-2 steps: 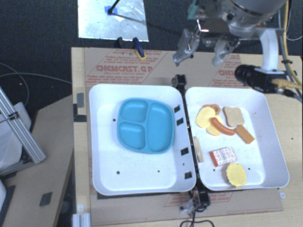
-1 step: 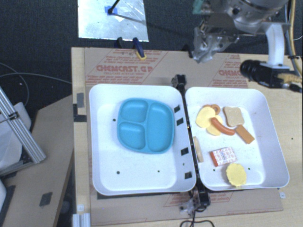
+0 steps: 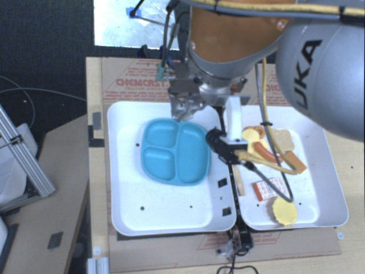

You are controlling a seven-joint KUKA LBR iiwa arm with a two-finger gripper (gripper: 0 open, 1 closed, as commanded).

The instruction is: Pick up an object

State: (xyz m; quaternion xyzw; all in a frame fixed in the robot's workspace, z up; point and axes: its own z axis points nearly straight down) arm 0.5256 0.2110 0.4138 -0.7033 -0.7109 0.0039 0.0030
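A blue divided plate (image 3: 174, 152) lies in the middle of the left bin (image 3: 124, 176). My gripper (image 3: 183, 109) hangs at the plate's far rim, just above or touching it; the view does not settle which. The right bin (image 3: 329, 178) holds small toy foods: a tan bread slice (image 3: 283, 138), a red sausage (image 3: 264, 150), an orange wedge (image 3: 295, 162), a red-and-white packet (image 3: 268, 188) and a yellow disc (image 3: 284, 211). Nothing shows as held in the gripper.
The arm's big orange and grey body (image 3: 245, 21) hides the far side of both bins. The ridge between the bins (image 3: 232, 196) runs down the middle. A metal frame (image 3: 23, 158) stands at the far left, off the bench.
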